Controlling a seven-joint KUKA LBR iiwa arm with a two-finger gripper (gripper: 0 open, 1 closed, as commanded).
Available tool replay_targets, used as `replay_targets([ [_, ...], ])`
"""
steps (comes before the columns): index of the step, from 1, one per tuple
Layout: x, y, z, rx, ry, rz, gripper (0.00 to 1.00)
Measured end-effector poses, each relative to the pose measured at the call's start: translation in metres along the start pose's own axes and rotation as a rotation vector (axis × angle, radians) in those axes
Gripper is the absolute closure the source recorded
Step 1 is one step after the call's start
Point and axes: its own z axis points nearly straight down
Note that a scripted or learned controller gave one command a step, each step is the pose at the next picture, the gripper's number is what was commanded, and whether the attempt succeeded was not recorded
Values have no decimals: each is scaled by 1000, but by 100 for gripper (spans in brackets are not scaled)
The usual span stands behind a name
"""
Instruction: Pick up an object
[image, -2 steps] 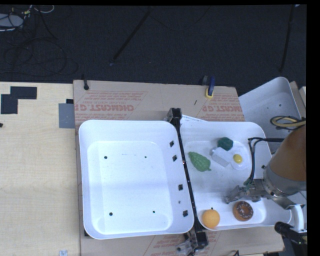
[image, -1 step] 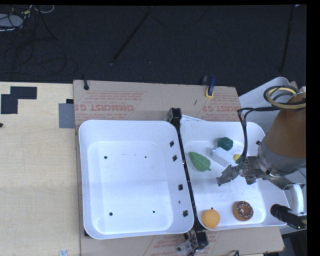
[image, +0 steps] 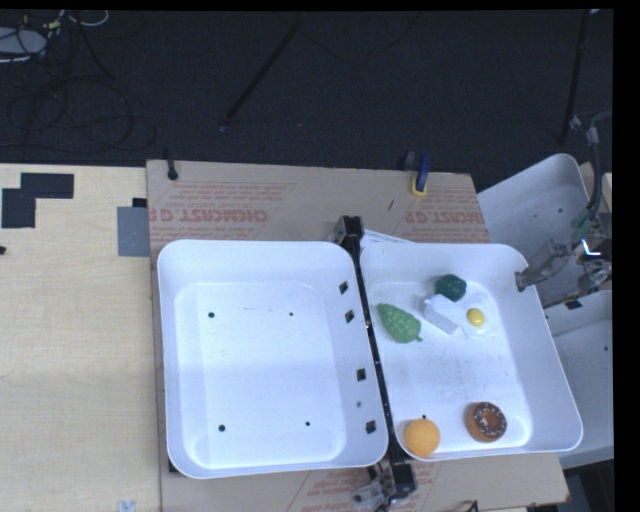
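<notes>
Right bin (image: 545, 400), contents: green leafy toy (image: 398, 323) near the divider, dark green object (image: 451, 287), white block (image: 440, 315), fried egg (image: 475, 319), orange (image: 421, 436) and doughnut (image: 486, 421) along the near edge. Left bin (image: 255, 355) alongside. Gripper (image: 552, 268) at the right bin's far right rim; grip state cannot be told.

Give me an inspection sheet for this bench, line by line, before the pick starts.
Surface: cardboard sheet under two white bins; left bin, right bin.
Job's things: in the right bin, an orange ball, a brown donut, a green leafy piece, a dark green piece, a white block, a fried egg.
Clutter: nothing seen.
Grippers: gripper at the right bin's far right rim, holding nothing.
Cables: loops on the dark floor.
Surroundings: wooden table.
</notes>
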Motion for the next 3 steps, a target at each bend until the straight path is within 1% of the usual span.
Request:
replay_targets([
  [1,24,-38,-73,12,7,-3,0],
  [2,58,-35,-172,8,6,-4,0],
  [3,17,16,-26,34,8,3,0],
])
